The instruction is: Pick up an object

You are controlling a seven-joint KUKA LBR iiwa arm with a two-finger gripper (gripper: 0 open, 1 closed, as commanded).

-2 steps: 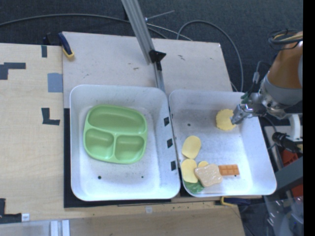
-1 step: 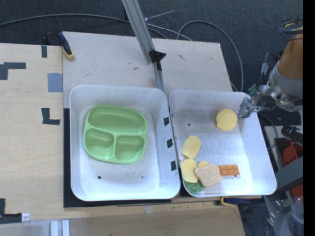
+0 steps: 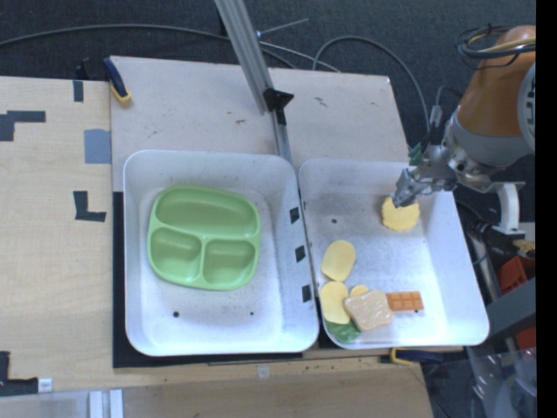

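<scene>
Presently we locate the pincer low over the far part of the right bin, at the upper edge of a pale yellow round piece. Its tip appears to touch that piece, but we cannot tell whether the piece lies between its parts, nor whether the pincer is apart or together. The piece rests on the bin floor, near the bin's far right corner.

Behind the pincer we see the grey wrist and the orange band of the arm, which enters from the right.

Nearer the front of the same bin we note a group of items. A yellow oval slice lies near the bin's left wall. A second yellow slice lies just in front of it. A tan bread-like piece overlaps the second slice, and a green piece shows under both at the front wall. An orange waffle-like bar lies just to the right of the bread-like piece.

In the left bin we see a green divided plate with three compartments. Both bins rest side by side on the surface.
</scene>
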